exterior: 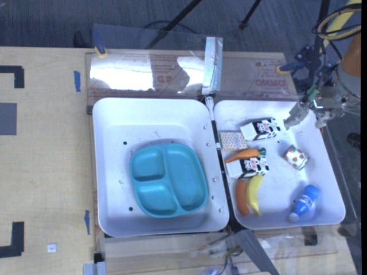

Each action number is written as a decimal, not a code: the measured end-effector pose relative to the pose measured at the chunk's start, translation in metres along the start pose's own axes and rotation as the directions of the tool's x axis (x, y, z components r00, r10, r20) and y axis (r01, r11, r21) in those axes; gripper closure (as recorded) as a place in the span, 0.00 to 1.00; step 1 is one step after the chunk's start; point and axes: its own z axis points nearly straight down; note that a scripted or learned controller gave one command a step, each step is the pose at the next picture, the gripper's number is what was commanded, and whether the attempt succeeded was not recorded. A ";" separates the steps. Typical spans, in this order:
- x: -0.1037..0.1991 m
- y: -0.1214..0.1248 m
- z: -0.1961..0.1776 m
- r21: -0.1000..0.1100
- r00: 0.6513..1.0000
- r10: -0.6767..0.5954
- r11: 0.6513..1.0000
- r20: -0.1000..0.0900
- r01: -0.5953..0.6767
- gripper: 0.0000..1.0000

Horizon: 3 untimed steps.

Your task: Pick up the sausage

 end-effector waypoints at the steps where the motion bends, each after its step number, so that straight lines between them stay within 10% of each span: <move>1: 0.000 0.001 -0.011 -0.003 1.000 -0.001 1.000 0.001 0.001 1.00; 2: 0.000 0.001 -0.011 -0.003 1.000 -0.001 1.000 0.001 0.001 0.00; 3: 0.065 0.073 0.105 -0.004 0.967 0.255 0.967 0.001 -0.255 0.00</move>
